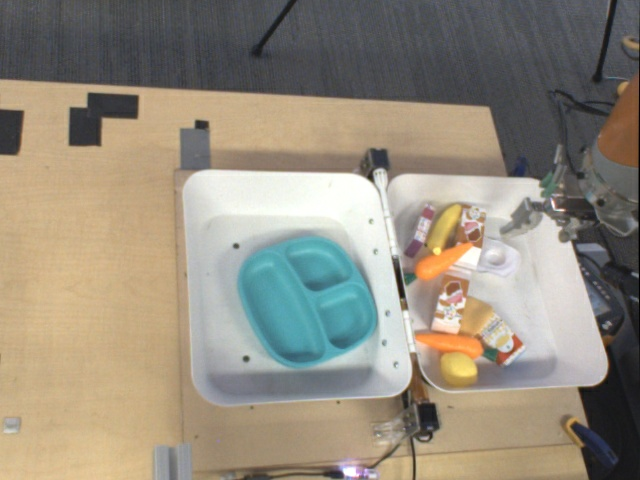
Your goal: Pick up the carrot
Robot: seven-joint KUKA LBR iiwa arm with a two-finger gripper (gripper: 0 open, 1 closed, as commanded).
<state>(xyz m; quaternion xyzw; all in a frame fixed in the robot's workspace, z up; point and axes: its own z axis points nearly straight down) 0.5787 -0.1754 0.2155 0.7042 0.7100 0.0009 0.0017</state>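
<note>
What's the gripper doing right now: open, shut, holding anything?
Gripper: over the right bin's far right side, apart from both carrots; nothing seen in it; open or shut cannot be told.

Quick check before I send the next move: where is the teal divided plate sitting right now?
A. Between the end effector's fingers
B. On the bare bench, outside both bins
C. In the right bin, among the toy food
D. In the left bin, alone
D. The teal divided plate lies flat on the floor of the left bin, while the carrots and other toy food are in the right bin.
</note>
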